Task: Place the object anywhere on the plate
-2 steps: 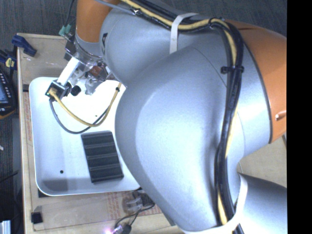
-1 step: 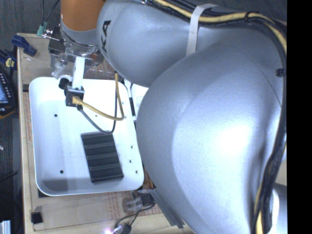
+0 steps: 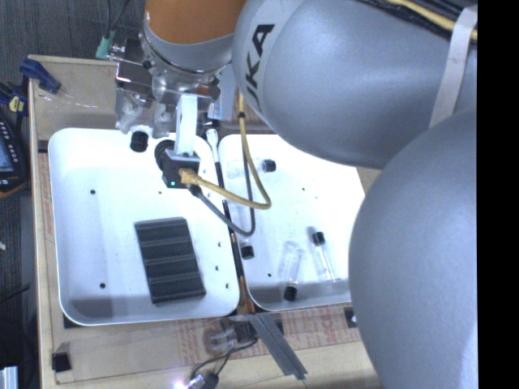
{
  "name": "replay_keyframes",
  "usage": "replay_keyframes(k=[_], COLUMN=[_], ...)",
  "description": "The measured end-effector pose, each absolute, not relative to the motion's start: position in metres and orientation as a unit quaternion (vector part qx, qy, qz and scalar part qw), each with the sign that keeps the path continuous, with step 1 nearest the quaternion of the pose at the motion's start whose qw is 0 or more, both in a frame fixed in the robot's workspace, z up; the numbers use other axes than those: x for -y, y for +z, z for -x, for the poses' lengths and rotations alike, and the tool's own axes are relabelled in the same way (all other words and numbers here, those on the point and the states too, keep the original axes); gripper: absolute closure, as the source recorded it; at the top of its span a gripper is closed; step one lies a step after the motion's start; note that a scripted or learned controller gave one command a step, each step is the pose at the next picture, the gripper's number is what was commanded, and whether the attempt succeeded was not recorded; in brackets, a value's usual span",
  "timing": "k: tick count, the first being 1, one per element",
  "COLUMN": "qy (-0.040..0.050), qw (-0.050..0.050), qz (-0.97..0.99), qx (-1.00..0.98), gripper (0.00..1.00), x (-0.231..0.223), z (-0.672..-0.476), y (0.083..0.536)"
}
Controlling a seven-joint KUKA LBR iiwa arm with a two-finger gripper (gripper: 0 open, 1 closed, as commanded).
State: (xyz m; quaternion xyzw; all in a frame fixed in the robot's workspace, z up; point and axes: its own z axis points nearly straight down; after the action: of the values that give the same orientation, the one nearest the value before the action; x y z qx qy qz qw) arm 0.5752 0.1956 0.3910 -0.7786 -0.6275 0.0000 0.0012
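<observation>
Reaches in from the right with the bulky grey arm (image 3: 365,79), orange band (image 3: 190,6) topmost, wrist turned down over the far edge of the left shallow white bin (image 3: 69,217). Holds the gripper (image 3: 136,128) at that bin's far rim; cannot tell whether clenched or released. Reads "KA" in black letters on the grey casing. Finds the black ribbed rectangular slab (image 3: 169,259) flat in the left bin's near half, well apart from the gripper. Finds clear small vials with black caps (image 3: 320,254) lying in the right white bin (image 3: 324,193).
</observation>
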Motion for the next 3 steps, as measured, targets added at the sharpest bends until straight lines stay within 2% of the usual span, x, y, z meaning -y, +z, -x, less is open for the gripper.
replay_keyframes(k=[1,2,3], qy=[0.0047,0.0026,0.0018], qw=[0.000,0.001,0.001], qz=[0.907,0.873,0.764], qx=[0.421,0.487,0.645], gripper=[1.00,1.00,1.00], x=[-0.218,-0.157,-0.033], z=[-0.528,-0.475,-0.477], y=[0.213,0.244,0.241])
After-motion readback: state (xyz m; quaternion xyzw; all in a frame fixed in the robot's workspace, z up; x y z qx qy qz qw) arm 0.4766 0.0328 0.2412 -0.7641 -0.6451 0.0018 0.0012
